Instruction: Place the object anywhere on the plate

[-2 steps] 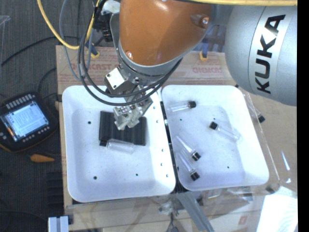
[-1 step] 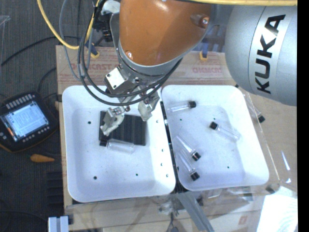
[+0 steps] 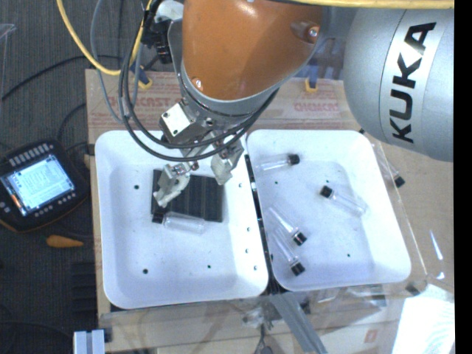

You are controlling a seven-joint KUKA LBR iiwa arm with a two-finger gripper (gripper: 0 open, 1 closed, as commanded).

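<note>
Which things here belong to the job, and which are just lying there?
For the job:
- gripper
- black plate, left bin
- clear tube at the plate's front edge

Lying about:
- four capped tubes, right bin
- handheld pendant beside the bench

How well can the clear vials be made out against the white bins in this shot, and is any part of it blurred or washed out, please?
In the camera view, even bright light washes out the right bin; its clear vials show mainly by black caps. The vial at the black plate in the left bin reads faintly. The close orange band looks soft, with a small glare spot.
</note>
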